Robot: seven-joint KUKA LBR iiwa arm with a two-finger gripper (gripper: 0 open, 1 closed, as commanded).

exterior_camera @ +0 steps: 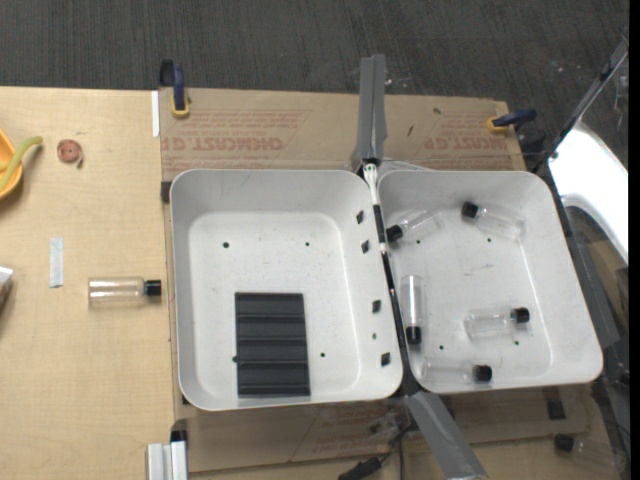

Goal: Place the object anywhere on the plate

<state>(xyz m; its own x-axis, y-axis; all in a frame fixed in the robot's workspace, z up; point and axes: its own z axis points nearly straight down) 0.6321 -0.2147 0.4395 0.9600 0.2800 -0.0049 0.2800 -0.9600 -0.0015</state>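
A black ridged plate (270,345) lies flat in the left bin (200,218), near its front wall. Several clear vials with black caps lie in the right bin (560,268). One vial (411,306) lies lengthwise along the left wall. Another vial (417,225) rests near the back left corner, and a third vial (494,219) sits close to the back. A further vial (495,323) lies at the front right, and one vial (462,373) lies against the front wall.
On the wooden bench left of the bins lie a loose clear vial (120,289), a white strip (56,263), a brown disc (68,150) and a yellow object (10,163). Clamps (175,88) hold the cardboard (270,133) under the bins.
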